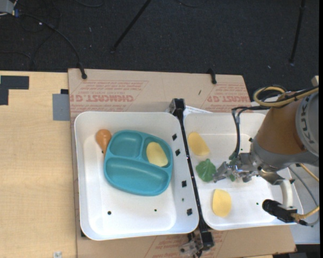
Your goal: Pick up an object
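In the right bin (258, 219) lie three small objects: a yellow piece (198, 143) near the back left, a green leafy piece (205, 170) in the middle left, and a second yellow piece (222, 202) near the front. My gripper (229, 172) is low in this bin, just right of the green piece and close to it. I cannot see anything held in it. The orange band of the arm (282, 133) rises to the right of the gripper.
The left bin (129, 222) holds a teal divided plate (130, 173) with a yellow object (157, 153) in its back right compartment. An orange object (102, 138) lies beside the plate's left edge. A black divider (186, 171) separates the bins.
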Tool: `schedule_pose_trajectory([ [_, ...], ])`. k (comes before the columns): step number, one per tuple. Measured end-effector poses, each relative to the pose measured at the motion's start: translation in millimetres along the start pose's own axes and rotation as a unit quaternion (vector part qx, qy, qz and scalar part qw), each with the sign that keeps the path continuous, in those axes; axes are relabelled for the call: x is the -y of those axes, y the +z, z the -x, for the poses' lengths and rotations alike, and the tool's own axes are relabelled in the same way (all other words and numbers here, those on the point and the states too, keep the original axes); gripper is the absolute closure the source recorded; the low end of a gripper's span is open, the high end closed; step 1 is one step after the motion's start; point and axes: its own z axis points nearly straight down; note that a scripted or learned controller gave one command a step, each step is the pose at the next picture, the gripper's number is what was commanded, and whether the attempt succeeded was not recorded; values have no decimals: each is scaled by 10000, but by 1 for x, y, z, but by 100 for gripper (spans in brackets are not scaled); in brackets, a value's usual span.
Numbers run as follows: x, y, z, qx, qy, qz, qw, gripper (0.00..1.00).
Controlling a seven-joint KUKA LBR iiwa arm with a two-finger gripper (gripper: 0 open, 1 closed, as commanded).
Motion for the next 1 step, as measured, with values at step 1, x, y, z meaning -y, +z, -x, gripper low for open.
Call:
schedule_pose_trajectory([
  [1, 0, 33, -1, 8, 4, 26, 10000, 0],
])
